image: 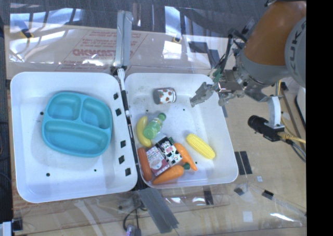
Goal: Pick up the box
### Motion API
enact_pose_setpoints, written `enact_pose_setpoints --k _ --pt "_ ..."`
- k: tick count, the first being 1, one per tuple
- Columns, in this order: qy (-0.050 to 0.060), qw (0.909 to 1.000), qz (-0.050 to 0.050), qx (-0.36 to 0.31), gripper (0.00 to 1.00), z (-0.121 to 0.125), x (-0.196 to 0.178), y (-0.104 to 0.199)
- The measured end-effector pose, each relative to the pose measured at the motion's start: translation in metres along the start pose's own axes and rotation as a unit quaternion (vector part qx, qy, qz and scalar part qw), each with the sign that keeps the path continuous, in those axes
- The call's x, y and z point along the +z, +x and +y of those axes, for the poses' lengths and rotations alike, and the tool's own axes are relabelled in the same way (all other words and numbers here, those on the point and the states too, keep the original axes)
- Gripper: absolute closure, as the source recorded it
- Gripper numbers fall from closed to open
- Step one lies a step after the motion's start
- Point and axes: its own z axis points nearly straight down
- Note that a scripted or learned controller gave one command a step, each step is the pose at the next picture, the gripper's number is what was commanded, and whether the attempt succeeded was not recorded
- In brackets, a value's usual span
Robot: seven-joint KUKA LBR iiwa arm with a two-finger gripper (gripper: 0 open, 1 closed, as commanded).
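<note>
We see two bins of smooth white plastic, the left bin (21,141) and the right bin (221,146), both with a slight sheen. The blue divided plate (78,123) looks like matt plastic. The box (161,156) appears to be printed cardboard with a glossy face. The corn cob (201,146), banana (141,131) and carrots (167,175) look like smooth moulded plastic; the green bottle (154,124) looks translucent. The small can (165,95) carries a printed label. The arm's orange band (273,32) is glossy, and the gripper (200,97) looks like dull grey metal. Clear, reflective sheeting (171,42) stands behind the bins.
</note>
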Motion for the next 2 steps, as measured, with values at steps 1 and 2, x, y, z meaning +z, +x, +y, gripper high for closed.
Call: enact_pose_setpoints --k 1,2 --pt "0.001 0.9998 0.000 -0.018 0.00 0.003 0.183 0.019" --pt "0.000 0.9997 0.001 0.026 0.00 -0.042 0.193 0.056"
